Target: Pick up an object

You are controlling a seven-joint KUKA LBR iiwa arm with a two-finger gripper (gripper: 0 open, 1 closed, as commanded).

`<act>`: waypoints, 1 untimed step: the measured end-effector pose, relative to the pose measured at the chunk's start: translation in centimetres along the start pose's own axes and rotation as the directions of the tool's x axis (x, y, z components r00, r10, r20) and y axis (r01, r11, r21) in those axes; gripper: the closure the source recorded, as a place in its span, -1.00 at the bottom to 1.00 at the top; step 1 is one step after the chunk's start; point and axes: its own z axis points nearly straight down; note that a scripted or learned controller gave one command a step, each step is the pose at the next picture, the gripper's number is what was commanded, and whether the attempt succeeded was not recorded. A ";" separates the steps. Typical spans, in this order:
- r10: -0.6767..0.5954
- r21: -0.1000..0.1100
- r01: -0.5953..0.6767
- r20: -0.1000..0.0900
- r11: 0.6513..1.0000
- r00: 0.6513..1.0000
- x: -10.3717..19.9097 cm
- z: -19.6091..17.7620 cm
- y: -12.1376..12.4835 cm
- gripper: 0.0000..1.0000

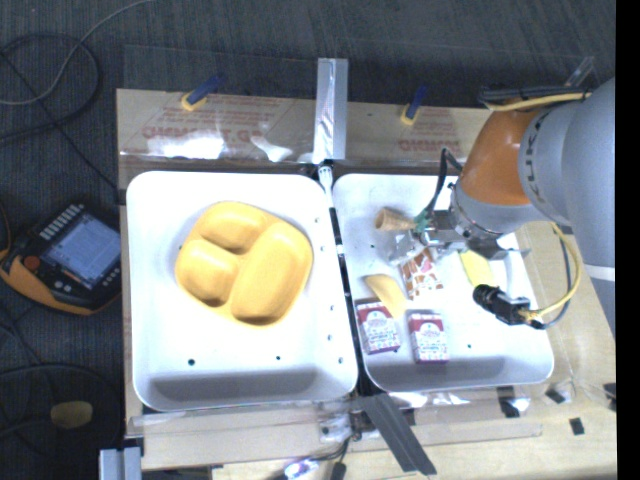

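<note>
**Arm over the right bin**

The gripper (440,230) hangs at centre right of the frame, above a patterned packet (421,271); its jaw state cannot be told. Two red cartons (378,327) lie lower down. A yellow cushion (243,261) fills the left bin (150,368).

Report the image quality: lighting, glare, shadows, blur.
Camera view: even overhead lighting; the left bin looks bright but not blown out; soft shadow under the yellow object; clear tape glints faintly; small packets are soft, their print unreadable.
</note>
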 end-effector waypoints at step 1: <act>0.061 -0.021 -0.061 0.002 0.998 0.998 -1.4 0.9 -1.4 1.00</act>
